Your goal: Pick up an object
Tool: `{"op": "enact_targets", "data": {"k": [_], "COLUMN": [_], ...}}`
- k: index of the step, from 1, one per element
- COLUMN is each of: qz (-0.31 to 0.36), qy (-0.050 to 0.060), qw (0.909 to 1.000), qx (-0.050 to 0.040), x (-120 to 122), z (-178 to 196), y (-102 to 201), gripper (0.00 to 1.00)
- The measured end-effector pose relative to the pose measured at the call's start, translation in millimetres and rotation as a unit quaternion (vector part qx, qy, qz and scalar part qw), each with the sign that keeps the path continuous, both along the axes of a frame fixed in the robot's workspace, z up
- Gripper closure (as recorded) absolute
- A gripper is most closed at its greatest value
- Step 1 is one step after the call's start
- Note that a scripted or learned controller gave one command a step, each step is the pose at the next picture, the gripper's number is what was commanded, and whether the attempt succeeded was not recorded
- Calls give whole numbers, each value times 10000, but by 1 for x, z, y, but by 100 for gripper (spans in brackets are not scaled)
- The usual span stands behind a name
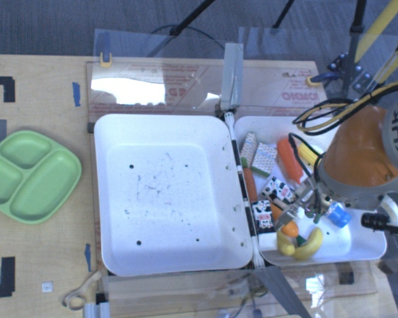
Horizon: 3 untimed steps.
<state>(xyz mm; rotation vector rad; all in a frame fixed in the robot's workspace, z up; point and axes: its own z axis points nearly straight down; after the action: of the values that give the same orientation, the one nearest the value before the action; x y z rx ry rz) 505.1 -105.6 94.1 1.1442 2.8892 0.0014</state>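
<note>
Gripper sat low in the right bin, over the clutter near the divider. Couldn't tell what it was doing at the tip: wrist and cables blocked the view, and nothing was visibly held.

Risks, as I judged them:
- Items were packed tight. A close could have caught two at once or just an edge, and the thing would slip on lift.
- The black-and-white box lay just beside the gripper, with the dice-like block next to it against the divider. A descent there could have hit the bin wall or wedged something against it.
- The banana is curved and smooth, so it probably rolls out of a two-finger pinch.
- The small orange piece touched the banana; nudging one would shift the other.
- The yellow-black cable looped over the bin's far corner and could snag.

Contents:
- Left bin: just scuff marks and a few dark dots on the floor.
- Right bin: patterned boxes at the back, orange carrot-like sticks and, something yellow behind the arm, blue piece by the wrist, banana and orange piece at the front.
- Green tray sat on the bench, well apart to the left.

Most likely target was the box or block under the gripper.
</note>
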Motion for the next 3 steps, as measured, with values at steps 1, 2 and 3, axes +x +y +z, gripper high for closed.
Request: {"op": "enact_targets", "data": {"k": [1,2,3], "qz": [-27,-864,-913], "qy": [-39,153,138], "qw": [10000,9961,9957], "qx": [4,74,72], "x": [3,27,59], "z": [11,111,111], "y": [-1,22,22], "gripper": [100,100,100]}}
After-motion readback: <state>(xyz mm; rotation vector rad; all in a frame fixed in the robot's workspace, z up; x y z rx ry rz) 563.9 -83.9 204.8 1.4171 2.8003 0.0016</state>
